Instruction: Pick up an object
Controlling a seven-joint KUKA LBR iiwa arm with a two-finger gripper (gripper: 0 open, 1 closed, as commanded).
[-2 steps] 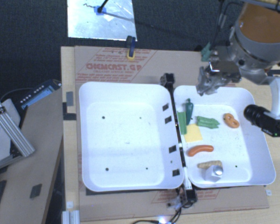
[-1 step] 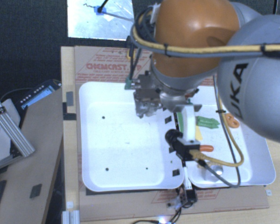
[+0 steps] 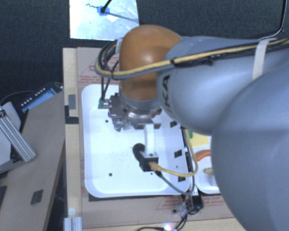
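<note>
Orange object (image 3: 204, 154), judged the likeliest thing to pick: sits in the right bin (image 3: 205, 184), close to its left wall, half covered by the arm (image 3: 241, 109). Too little on view to name it more closely.

Pincer (image 3: 120, 120): hangs under the orange band (image 3: 144, 57) of the wrist, over the far half of the left bin (image 3: 88, 143), well apart from the orange object. Cannot tell whether open or closed, with the bulk of the wrist in the way from above. No held thing to be made out. Points straight down, probably for a square drop onto the bin floor.

Around the pincer: bare white floor, marked by no more than a few dark specks (image 3: 111, 174), too small to name. By judgement, then, a poor spot for a grab, with little or nothing underneath to close on.

Further right, across the wall between the bins: a yellowish thing (image 3: 200, 140) just on the far side of the orange object, likewise partly under the arm. Seems to call for a shift to the right before any descent, and a risk of closing on nothing otherwise.

Outermost: the bench (image 3: 38, 143), carrying both bins side by side within the arm's reach.
</note>
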